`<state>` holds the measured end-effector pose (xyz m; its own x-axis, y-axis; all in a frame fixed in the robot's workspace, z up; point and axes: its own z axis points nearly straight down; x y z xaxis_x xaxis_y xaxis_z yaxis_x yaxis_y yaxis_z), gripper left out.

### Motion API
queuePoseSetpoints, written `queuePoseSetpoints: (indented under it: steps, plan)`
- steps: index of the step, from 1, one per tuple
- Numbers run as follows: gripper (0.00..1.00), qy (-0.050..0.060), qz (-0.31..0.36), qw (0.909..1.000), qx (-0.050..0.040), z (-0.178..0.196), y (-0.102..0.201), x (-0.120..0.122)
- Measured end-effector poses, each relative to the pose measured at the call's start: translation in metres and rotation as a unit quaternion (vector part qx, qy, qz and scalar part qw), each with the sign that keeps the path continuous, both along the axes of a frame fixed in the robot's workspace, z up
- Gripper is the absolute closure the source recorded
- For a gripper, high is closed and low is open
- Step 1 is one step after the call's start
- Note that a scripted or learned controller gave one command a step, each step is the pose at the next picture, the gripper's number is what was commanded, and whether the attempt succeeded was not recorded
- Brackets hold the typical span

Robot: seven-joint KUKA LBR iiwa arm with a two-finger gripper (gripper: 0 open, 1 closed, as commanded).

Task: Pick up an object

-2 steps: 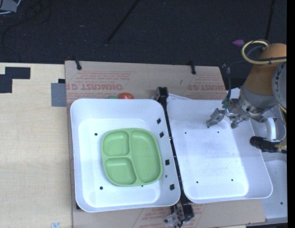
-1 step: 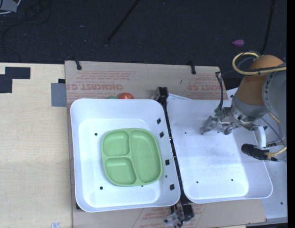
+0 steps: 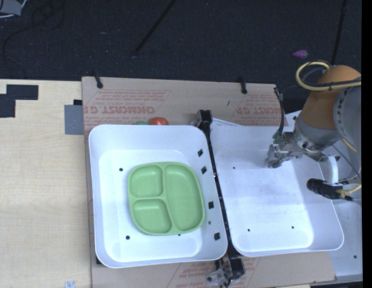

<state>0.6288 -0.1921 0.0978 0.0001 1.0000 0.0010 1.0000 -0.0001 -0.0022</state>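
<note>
Camera view looks down on two white bins side by side. In the left bin (image 3: 108, 155) lies a green divided plate (image 3: 166, 198), flat and near the middle, with three compartments. An orange-red object (image 3: 158, 122) peeks over that bin's far rim, mostly hidden. The gripper (image 3: 278, 155) hangs over the upper right part of the right bin (image 3: 264, 221), well apart from the plate; whether it is wide or narrow I cannot tell, and nothing is visibly held. The plate looks like the likely thing to pick. Lying flat, it offers only its thin rim, so a descent onto its centre would probably close on nothing, and a glancing touch could push it against the bin wall.
</note>
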Motion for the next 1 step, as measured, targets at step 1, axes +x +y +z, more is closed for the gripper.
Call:
queuePoseSetpoints:
  steps: [1]
  plan:
    - [1.0,-0.002,0.0,1.0,-0.0008,0.0426,-0.0011,-0.0003]
